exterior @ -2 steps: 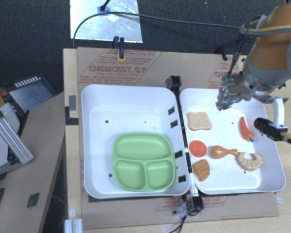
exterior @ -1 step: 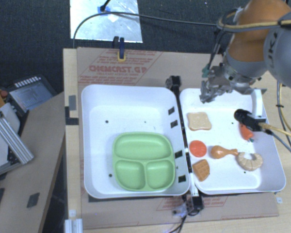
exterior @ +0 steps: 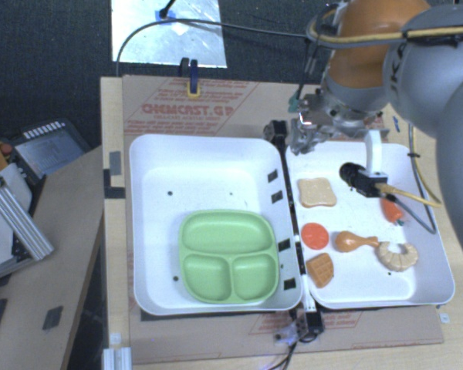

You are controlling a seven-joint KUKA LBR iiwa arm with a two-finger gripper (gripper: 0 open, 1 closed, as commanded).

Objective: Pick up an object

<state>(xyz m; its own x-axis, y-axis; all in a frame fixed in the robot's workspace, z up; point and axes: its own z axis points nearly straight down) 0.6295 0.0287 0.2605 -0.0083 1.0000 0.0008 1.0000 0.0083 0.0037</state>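
We see one arm (exterior: pixel 440 75) coming in from the right, with its orange band (exterior: pixel 374 21) at the far side. There are two white bins side by side: the left bin (exterior: pixel 150 206) and the right bin (exterior: pixel 359 284).

The left bin holds one item, a green plate (exterior: pixel 228 253) with three compartments. It sits in the near half, close to the divider.

We count six small food pieces in the right bin, all candidates for the pick:
- one toast slice (exterior: pixel 317 193), left side, mid-depth
- one pale shrimp-like curl (exterior: pixel 397 255), near right
- one drumstick (exterior: pixel 355 242), just left of the curl
- one brown waffle piece (exterior: pixel 319 269), near left corner
- one red disc (exterior: pixel 315 236), between the toast and the waffle
- one orange carrot-like bit (exterior: pixel 392 209), right side, beyond the curl

The gripper (exterior: pixel 305 133) hangs over the far left corner of the right bin, beyond the toast and apart from it. We cannot tell whether it is open or closed, and we see nothing in it.
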